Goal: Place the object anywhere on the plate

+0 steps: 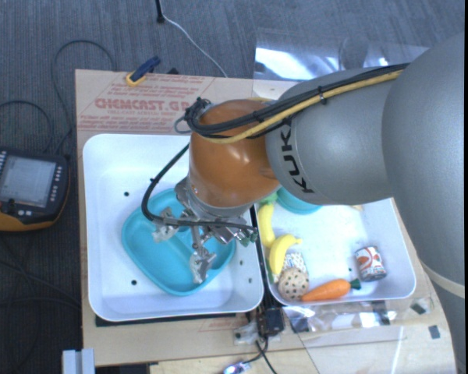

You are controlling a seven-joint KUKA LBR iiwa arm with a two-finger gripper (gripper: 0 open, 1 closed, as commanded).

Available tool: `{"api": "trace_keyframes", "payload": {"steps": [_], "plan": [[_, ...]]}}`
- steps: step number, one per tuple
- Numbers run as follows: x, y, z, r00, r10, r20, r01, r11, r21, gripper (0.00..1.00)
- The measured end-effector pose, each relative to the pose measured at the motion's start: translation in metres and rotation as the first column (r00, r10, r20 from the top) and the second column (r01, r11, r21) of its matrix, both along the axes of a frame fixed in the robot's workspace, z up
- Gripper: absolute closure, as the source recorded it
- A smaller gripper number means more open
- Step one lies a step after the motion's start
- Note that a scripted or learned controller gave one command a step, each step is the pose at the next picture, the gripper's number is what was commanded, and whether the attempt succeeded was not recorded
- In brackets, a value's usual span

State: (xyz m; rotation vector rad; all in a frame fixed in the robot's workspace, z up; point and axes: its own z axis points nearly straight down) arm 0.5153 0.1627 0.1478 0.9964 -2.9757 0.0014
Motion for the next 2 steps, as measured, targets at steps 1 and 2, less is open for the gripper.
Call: {"api": "trace_keyframes", "payload": {"steps": [1,2], "plan": [[0.001,0.002,0.012,1.000,0.002,0.007,-0.002,1.000,0.002,1.00],[-0.025,0.036,0.057,0.998,-0.061,0.008,0.061,0.998,0.007,1.00]]}}
